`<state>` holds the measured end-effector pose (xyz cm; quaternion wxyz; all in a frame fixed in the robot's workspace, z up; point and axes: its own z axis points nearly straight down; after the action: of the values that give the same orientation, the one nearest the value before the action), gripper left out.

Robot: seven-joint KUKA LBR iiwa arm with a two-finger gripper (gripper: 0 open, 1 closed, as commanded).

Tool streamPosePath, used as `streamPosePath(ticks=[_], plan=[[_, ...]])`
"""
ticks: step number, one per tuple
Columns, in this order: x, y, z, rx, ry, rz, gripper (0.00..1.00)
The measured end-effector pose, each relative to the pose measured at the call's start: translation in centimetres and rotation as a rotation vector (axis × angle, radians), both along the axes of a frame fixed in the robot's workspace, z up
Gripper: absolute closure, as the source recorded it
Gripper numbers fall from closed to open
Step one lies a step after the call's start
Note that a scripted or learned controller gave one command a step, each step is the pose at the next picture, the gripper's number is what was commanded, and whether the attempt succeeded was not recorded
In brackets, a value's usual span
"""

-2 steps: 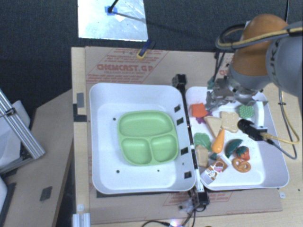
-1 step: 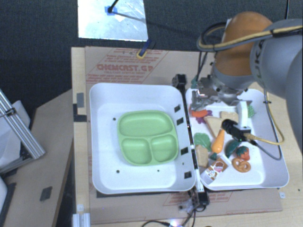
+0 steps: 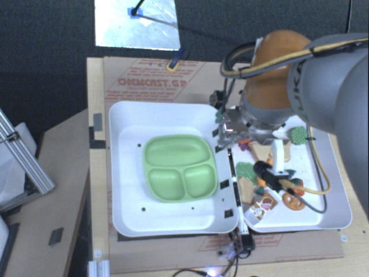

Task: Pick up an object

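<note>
— So, where is the gripper (image 3: pixel 226 130) right now?

— Low over the line where the two bins meet, near their far end. The grey arm (image 3: pixel 334 79) comes in from the right and covers much of the right bin (image 3: pixel 337 203). I cannot tell whether the gripper is open or closed; the wrist hides that part, and I see nothing held in it.

— And the things it could pick?

— All in the right bin, crowded along its left side. A green leafy toy (image 3: pixel 245 170) lies just beside the dividing wall, in front of the gripper. A tan piece (image 3: pixel 248 190) sits below it, and a small printed packet (image 3: pixel 260 206) lies in the near left corner. An orange toy (image 3: pixel 293 202) is just to the right of the packet. A green bumpy piece (image 3: pixel 298 134) shows further back, close under the arm.

— What about the left bin (image 3: pixel 124 154)?

— It holds a pale green divided tray (image 3: pixel 176 166), lying flat in the middle, well apart from the gripper. Both bins sit on a cardboard sheet (image 3: pixel 150 81) with red lettering, on the table (image 3: pixel 63 154).
</note>
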<state>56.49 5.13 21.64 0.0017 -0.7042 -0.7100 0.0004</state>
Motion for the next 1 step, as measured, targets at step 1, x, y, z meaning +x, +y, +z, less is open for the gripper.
streamPosePath(ticks=[1], plan=[[0.53, -0.28, 1.76, -0.001, -0.005, -0.003, 1.0]])
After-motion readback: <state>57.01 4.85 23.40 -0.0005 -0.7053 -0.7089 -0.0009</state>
